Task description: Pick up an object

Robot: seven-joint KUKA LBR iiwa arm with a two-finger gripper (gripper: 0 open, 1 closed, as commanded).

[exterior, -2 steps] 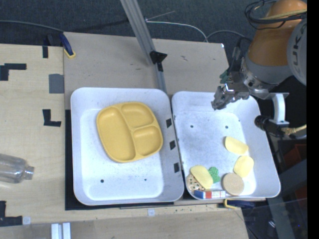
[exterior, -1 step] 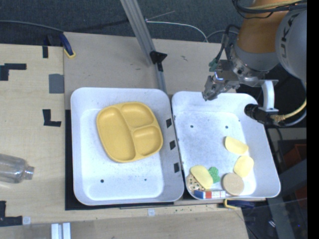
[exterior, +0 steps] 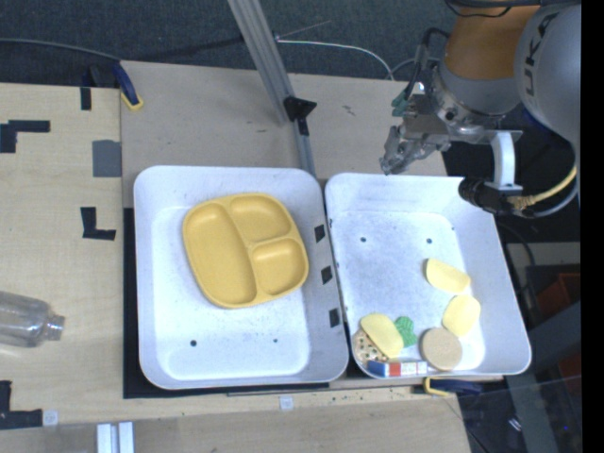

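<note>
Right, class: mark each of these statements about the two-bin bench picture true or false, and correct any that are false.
1. The yellow divided plate lies in the left bin. True.
2. The gripper is clamped on the round tan piece. False: the round tan piece lies in the right bin, near its front edge, and the gripper is above the bin's back rim with nothing between its fingers.
3. A clear plastic bottle lies on the bench left of the bins. True.
4. The yellow divided plate has five compartments. False: it has three.
5. The small green item sits among the food pieces at the front of the right bin. True.
</note>
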